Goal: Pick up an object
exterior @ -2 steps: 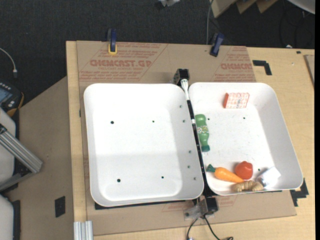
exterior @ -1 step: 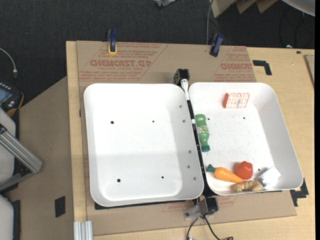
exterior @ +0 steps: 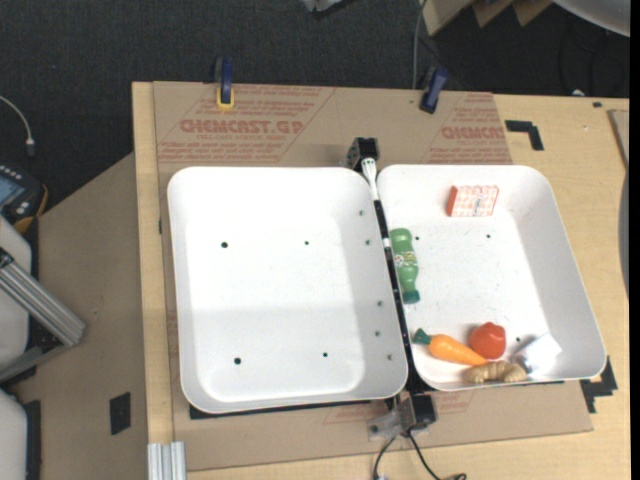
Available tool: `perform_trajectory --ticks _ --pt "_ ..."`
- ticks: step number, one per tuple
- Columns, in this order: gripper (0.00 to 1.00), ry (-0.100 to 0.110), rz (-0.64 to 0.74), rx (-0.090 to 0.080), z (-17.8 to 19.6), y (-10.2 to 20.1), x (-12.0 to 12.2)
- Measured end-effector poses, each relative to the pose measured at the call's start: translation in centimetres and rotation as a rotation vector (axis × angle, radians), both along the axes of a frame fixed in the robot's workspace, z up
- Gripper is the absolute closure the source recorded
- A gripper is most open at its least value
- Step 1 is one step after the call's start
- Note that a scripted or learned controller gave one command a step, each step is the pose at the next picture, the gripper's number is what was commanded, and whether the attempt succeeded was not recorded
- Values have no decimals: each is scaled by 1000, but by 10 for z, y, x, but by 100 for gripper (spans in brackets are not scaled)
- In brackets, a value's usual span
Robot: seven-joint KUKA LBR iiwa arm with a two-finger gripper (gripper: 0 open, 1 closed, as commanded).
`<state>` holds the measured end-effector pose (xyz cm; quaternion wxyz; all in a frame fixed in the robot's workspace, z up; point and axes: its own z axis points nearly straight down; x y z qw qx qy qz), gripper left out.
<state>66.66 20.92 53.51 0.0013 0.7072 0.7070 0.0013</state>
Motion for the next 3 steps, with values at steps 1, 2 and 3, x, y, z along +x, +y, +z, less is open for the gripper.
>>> perform_trajectory --ticks 1,2,3 --pt "100 0 0 0 0 9 0" --pt "100 3 -1 -1 1 14 -6" --pt "100 0 0 -1 0 15 0"
